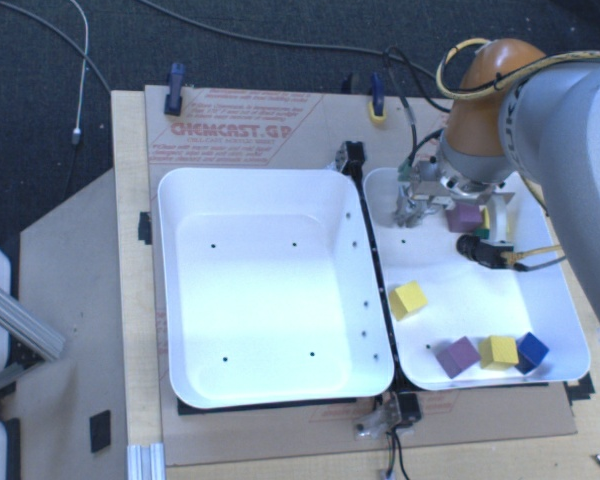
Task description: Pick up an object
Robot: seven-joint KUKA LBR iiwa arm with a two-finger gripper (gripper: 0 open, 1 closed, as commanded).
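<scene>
Left bin [180, 268] is wide open, so a gripper could drop in anywhere there. The right bin [570, 353] is tighter: the arm [540, 118] hangs over its far end, with a purple block [464, 217] just beside the gripper [412, 206]. A yellow cube [408, 299] sits alone mid-bin with room around it. Along the near wall a purple cube [458, 356], another yellow cube [499, 352] and a blue cube [531, 352] are packed in a row, hardly any gaps between.

We are seeing a broad grey arm [565, 158] wearing an orange band [485, 88], a yellow cable [458, 58] looping over it, and a small metallic gripper [412, 206] beneath the wrist.
</scene>
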